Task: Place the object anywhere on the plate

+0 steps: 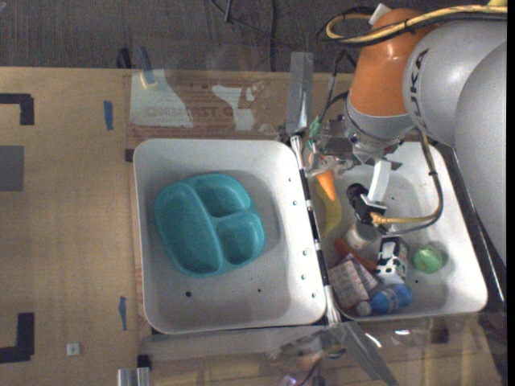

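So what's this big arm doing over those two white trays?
A grey and orange robot arm reaches into the right bin, which holds small things, among them an orange piece, a green ball and a blue bottle. Its end effector sits by that bin's upper left corner, just above the orange piece; whether it grips anything, I can't tell. The teal plate in the left bin has nothing on it yet.

The grey arm with the orange band (402, 55) ran off the top and right edges and hid the far part of the right-hand shallow white bin (463, 292). Its gripper (326, 161) was largely masked by the wrist. An orange tapered thing (326, 188) and a pinkish packet (349, 281) were too blurred to identify.
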Available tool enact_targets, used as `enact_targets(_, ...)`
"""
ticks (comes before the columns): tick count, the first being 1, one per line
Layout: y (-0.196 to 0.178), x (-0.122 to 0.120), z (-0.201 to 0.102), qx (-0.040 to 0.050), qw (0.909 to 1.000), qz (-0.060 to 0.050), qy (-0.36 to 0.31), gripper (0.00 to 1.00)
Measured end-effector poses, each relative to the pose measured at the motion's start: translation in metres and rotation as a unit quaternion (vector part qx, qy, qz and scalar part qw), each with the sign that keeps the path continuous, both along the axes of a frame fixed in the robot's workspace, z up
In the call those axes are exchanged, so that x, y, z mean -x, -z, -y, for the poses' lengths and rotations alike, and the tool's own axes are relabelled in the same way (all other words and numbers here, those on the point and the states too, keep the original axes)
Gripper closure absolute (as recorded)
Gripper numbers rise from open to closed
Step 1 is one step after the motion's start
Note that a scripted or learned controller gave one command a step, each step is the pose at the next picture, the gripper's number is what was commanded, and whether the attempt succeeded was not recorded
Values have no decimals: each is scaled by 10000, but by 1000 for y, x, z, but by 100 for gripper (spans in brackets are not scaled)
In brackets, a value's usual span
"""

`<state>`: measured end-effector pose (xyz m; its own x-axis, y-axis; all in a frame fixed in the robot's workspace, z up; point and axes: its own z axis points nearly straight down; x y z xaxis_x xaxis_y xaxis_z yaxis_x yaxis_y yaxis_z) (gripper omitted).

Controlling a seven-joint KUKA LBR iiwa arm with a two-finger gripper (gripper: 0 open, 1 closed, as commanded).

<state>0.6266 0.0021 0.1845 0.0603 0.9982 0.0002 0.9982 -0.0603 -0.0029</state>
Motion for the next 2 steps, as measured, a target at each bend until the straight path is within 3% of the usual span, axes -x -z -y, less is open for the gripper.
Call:
enact_targets(1, 0, -9, -57, 3, 9944, 28, -1056, 100)
enact_targets(2, -1, -33, -62, 4, 9953, 29, -968, 100)
